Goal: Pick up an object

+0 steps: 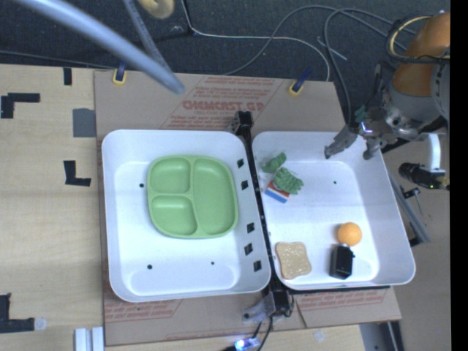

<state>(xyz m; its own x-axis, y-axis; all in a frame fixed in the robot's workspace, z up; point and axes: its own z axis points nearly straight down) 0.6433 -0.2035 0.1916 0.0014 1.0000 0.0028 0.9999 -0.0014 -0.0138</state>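
Claw (pixel 353 143): hanging over the upper right rim of the right bin (pixel 387 218), its two fingers spread wide, nothing between them.
Landmark: the right bin; every place below is given against it.
Orange ball (pixel 349 233): lying in the bin's lower right part, touching or nearly touching the black block (pixel 341 262) just below it.
Bread slice (pixel 293 259): lying flat in the bin's lower left corner, close to the left wall.
Green leafy toy (pixel 282 175): lying in the bin's upper left part, resting over a small red and blue piece (pixel 276 192).
Green plate (pixel 193 197): sitting in the neighbouring bin, to the left of the right bin.
Risk, position: the claw is sitting at the rim, well apart from every item; a straight descent is likely closing on air or striking the wall.
Risk, ball: it is likely rolling away from one finger, or the black block is fouling the grasp.
Risk, bread: flat and low, so the fingers are likely scraping the floor and sliding over it.
Risk, leafy toy: soft and stacked, so the piece beneath may be lifting with it.
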